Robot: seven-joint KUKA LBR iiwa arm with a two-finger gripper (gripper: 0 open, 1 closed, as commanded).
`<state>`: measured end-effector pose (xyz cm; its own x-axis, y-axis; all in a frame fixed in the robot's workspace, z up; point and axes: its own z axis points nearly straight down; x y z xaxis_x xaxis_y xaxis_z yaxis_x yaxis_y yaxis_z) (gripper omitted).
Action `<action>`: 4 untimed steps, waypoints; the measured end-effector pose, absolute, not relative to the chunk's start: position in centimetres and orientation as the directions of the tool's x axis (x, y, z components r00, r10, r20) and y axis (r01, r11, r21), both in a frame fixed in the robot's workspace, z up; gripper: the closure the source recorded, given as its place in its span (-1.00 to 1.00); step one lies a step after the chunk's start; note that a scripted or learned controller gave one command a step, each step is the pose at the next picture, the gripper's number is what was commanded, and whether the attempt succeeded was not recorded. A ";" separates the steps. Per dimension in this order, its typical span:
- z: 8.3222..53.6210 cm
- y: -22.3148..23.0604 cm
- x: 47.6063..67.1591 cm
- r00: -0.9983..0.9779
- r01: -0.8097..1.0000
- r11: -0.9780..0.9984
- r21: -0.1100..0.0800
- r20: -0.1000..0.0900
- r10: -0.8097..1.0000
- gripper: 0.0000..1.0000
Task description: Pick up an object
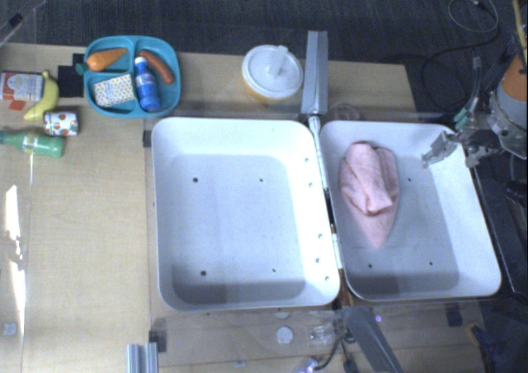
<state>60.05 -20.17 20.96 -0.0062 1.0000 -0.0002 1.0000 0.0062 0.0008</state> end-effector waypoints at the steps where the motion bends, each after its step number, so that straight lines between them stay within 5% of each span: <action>1: 9.6 -15.8 64.6 -0.218 0.976 0.218 0.003 -0.001 0.976 -1.00; 2: 9.0 -9.0 64.2 -0.328 0.944 0.328 0.012 -0.006 0.945 -1.00; 3: 9.2 -9.0 59.7 -0.517 0.856 0.517 0.015 -0.012 0.856 -1.00; 4: 10.3 -8.8 59.9 -0.518 0.855 0.518 0.020 -0.012 0.855 1.00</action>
<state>59.92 -8.83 10.32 -0.5183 0.8551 -0.0123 0.8549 0.5185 0.0197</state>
